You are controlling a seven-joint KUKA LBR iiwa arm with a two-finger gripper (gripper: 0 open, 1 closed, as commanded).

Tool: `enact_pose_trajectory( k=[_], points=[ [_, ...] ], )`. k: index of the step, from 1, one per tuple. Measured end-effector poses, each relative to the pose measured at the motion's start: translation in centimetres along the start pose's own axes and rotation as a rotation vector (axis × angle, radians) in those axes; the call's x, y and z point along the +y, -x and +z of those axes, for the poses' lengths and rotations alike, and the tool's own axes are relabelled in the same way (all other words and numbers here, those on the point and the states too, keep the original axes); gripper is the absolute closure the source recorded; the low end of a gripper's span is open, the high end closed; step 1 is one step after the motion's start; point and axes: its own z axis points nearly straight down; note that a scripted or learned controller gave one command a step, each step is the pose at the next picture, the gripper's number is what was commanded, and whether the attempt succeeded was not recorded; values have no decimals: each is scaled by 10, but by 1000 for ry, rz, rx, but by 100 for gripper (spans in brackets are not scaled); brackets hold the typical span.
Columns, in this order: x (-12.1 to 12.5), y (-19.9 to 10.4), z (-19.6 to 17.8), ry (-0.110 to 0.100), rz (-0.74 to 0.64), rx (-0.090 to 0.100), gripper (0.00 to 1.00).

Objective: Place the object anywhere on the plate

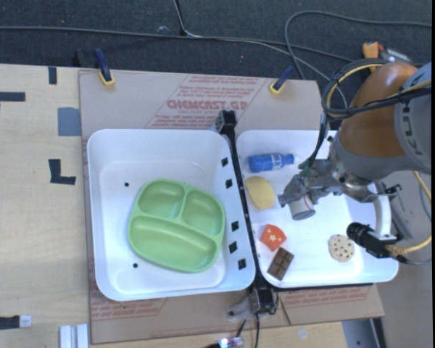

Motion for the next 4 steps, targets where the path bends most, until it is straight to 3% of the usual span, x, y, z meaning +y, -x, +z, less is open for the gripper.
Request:
enact_pose_trajectory(
  k=[4],
  points=[
    [40, -230, -18, -2, -1, 0, 100]
  ],
)
